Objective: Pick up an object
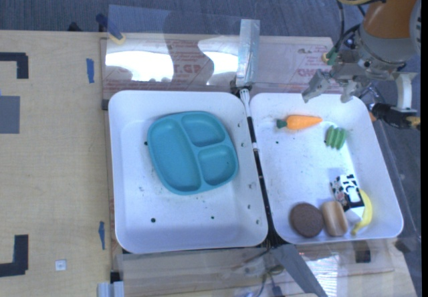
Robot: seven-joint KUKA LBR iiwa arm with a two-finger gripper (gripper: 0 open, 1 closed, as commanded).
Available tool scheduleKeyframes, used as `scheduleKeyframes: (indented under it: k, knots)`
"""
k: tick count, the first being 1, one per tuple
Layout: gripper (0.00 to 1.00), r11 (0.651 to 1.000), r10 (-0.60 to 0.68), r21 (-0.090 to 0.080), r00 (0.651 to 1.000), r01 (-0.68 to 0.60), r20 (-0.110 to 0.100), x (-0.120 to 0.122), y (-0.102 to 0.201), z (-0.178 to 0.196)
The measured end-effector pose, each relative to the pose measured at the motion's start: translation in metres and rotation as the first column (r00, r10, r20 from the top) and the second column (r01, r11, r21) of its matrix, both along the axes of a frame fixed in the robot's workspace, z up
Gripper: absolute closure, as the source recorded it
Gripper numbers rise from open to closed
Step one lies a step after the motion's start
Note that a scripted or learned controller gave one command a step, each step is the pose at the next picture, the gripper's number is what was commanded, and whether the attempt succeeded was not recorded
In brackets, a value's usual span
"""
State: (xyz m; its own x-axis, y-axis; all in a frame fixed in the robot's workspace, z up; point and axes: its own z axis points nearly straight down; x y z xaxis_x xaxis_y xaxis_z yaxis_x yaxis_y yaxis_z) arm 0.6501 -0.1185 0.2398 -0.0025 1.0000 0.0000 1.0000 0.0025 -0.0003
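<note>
Two shallow white bins sit side by side on a wooden bench, seen from above at a slant. The left bin (127, 175) holds one thing: a teal plate (192, 151) with three compartments, lying flat near the bin's middle.

The right bin (381, 155) holds six things. A toy carrot (300, 122) lies on its side near the far rim, its orange tip pointing right. Just to its right is a small green vegetable piece (336, 137). Toward the near right corner a cluster gathers: a round dark brown cookie (307, 219), a tan bread roll (334, 217) touching it, a yellow banana (364, 215) curving along the roll's right side, and a small black-and-white block (347, 190) just above them.

The grey arm, with its orange band, reaches in from the right, and its gripper (332, 88) hangs over the far edge of the right bin, above and to the right of the carrot. Its two fingers are spread apart with nothing between them. None of the six things is lifted; all rest on the bin floor. A clear plastic sheet (174, 55) stands behind the bins.
</note>
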Motion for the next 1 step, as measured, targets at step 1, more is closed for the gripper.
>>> scheduleKeyframes:
  k: [1]
  knots:
    - [0.00,0.957,0.291,0.002,0.957,-0.291,-0.003,0.0162,0.0277,-0.0885]
